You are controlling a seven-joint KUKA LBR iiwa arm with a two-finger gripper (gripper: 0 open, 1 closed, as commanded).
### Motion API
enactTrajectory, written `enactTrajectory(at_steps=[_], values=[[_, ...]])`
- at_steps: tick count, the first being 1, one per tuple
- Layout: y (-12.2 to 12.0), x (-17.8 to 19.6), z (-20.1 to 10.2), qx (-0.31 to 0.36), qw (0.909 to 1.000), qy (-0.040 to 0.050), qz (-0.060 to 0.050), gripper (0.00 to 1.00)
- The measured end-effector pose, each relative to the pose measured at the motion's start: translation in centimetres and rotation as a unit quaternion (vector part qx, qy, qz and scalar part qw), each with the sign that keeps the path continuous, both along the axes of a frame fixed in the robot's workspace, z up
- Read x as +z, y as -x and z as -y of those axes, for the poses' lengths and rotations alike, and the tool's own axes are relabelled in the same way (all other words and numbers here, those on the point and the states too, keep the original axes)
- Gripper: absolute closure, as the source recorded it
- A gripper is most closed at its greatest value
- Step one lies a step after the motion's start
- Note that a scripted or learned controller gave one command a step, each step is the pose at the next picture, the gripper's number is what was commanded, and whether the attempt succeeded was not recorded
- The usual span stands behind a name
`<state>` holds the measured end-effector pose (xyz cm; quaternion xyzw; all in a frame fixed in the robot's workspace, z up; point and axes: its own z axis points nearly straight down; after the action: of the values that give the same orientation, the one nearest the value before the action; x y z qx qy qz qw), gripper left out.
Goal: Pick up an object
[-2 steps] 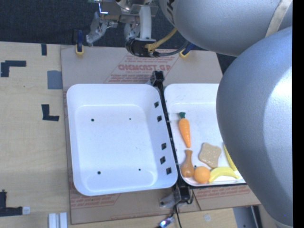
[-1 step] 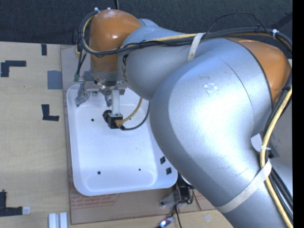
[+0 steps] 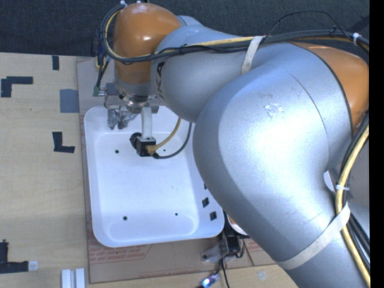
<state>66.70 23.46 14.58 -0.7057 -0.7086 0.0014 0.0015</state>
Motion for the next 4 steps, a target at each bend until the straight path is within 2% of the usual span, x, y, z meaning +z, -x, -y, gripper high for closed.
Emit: enactTrajectory(at_steps=[4], values=[[0.1, 3.7, -0.2, 0.002, 1.0, -0.0003, -0.004, 1.0]])
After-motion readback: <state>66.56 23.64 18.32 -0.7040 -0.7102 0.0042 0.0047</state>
